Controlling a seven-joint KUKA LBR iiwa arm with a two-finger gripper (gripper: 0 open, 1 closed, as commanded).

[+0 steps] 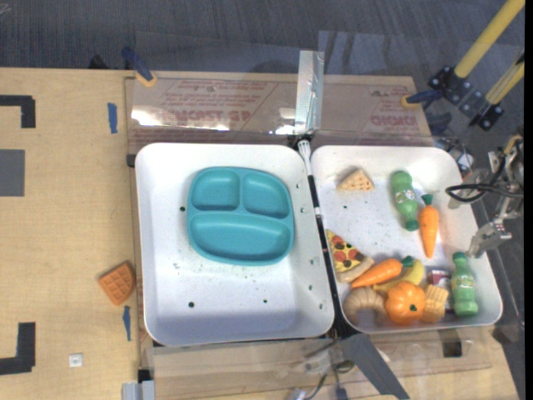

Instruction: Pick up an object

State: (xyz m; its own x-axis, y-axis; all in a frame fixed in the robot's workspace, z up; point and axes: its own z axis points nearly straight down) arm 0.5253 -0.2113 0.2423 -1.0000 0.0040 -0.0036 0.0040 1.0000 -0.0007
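**A:** Where's the pincer [490, 237]?

**B:** I take it to be the grey metal piece at the right rim of the right bin [379, 158], with cables looped above it. Whether it is wide or narrow, I cannot tell; nothing is in it that I can see.

**A:** What's closest to it?

**B:** A small green bottle [463, 284] lying just inside that rim, and an upright carrot [428, 228] a little further in. Either looks like a fair first target, being near the side the arm enters from.

**A:** And the rest of that bin?

**B:** Toy food, crowded towards the near edge, as if tossed in loose: an orange pumpkin [405, 301] touching a waffle piece [435, 300], a second carrot [376, 272], a pizza slice [346, 255] and a brown bread roll [362, 302]. A bigger green bottle [405, 198] and a sandwich wedge [356, 181] lie apart near the far edge, and should be easier to take cleanly.

**A:** The left bin [158, 248]?

**B:** It holds a teal divided plate [241, 215], lying flat. Out on the worktop [58, 223], well to the left, sits a stray orange waffle [117, 282].
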